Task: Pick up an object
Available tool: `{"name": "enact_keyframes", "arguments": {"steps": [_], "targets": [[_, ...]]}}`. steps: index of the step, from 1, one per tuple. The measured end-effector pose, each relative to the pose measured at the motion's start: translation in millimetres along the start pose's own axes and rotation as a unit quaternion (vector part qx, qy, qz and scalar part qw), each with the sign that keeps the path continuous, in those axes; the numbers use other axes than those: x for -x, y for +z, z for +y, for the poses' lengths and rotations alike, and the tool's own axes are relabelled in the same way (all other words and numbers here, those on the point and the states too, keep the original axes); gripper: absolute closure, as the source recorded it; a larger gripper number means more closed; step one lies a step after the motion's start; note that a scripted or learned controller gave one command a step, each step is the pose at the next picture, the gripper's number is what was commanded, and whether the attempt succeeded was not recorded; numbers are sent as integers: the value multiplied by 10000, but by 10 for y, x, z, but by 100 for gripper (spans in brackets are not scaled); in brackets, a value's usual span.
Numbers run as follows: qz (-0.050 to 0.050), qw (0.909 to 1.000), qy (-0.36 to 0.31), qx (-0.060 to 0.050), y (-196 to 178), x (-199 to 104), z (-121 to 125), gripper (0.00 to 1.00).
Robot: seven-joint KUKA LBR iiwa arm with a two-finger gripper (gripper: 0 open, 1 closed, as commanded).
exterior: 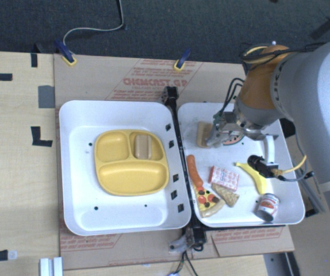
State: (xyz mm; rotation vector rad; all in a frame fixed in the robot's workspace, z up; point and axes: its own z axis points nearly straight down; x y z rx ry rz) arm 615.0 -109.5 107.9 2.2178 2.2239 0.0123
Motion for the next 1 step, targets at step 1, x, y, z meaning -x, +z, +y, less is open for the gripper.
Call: {"name": "enact_keyframes", "arguments": {"steps": [1], "targets": [[-1, 10000, 0, 0, 1, 1, 0, 0]]}}
